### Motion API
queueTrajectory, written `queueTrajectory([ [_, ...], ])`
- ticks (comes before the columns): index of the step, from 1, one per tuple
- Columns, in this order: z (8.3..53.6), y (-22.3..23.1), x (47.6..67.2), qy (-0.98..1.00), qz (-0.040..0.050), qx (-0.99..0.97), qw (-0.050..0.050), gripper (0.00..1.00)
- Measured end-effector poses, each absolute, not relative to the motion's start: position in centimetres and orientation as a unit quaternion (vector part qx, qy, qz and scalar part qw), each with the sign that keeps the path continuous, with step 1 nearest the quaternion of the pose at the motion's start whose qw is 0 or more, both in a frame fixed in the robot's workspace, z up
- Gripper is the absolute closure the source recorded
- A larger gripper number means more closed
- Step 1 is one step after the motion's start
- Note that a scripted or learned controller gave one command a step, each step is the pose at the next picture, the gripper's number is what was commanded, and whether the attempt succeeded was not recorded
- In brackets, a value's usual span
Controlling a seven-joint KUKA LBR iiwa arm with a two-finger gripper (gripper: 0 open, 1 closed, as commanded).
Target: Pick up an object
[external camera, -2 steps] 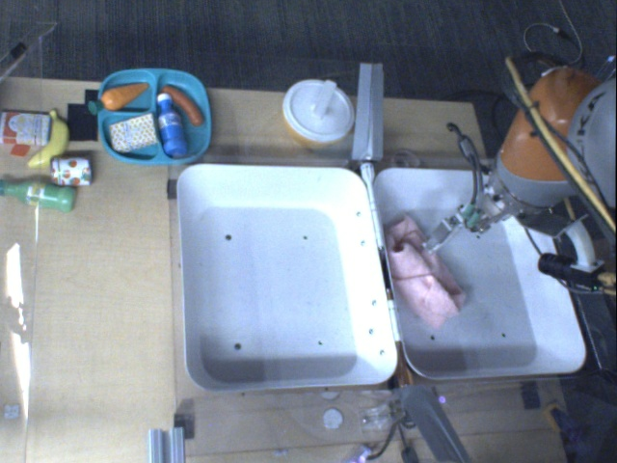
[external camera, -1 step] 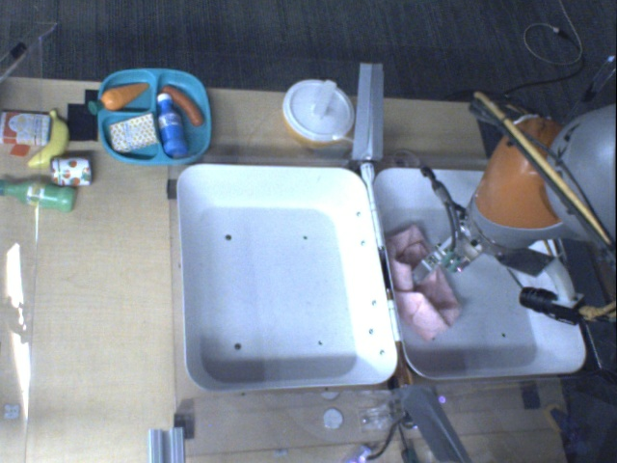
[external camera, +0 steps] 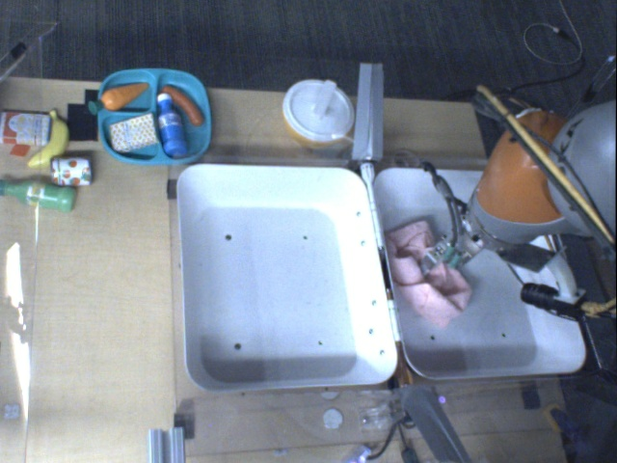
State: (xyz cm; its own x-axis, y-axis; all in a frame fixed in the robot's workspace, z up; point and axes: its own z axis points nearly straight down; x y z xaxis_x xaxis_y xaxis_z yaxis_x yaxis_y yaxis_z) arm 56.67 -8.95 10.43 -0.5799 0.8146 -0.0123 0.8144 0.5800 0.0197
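A crumpled pink cloth point(external camera: 422, 270) lies in the right bin point(external camera: 501, 340), near its left wall. My gripper point(external camera: 445, 255) is low in that bin, right over the cloth's upper right part, and its tips appear to touch the fabric. The arm, with its orange band point(external camera: 516, 183), reaches in from the right above it. The tips are small and dark against the cloth.
The left bin point(external camera: 280, 278) stands beside the right one, a metal divider post point(external camera: 366, 114) behind them. On the bench at the back left are a blue tray point(external camera: 154, 114) of toy food, a banana, a can and a green bottle. A yellow-rimmed lidded container point(external camera: 318, 112) stands at back centre.
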Motion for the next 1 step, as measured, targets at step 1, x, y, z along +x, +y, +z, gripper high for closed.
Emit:
queueTrajectory([
  [1, 16.85, -8.98, 61.93, 0.848, 0.0008, 0.530, 0.002, 1.00],
])
